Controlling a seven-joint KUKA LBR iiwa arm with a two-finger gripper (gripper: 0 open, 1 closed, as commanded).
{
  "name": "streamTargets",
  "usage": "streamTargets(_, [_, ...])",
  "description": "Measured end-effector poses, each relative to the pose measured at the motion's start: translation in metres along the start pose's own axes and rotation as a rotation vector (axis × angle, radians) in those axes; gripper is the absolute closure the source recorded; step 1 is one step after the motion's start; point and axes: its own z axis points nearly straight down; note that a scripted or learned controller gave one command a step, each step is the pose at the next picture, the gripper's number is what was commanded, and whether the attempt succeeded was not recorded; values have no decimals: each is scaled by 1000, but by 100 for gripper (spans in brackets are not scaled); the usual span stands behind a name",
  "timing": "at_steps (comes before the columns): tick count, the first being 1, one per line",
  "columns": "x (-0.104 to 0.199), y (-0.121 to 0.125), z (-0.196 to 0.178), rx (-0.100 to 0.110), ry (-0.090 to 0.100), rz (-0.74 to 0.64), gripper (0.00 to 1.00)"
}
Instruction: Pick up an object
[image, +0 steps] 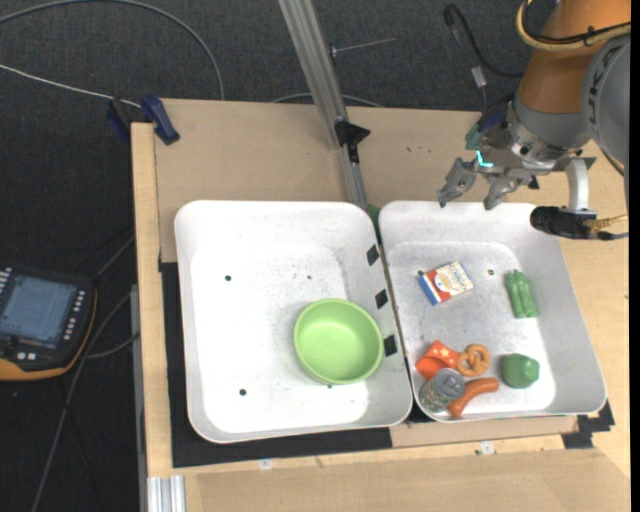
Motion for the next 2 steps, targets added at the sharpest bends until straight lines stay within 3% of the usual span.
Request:
streamTargets(1, [0,0,0,0,0,0,0])
streamTargets(2, [-6,-5,59,5,0,1,0])
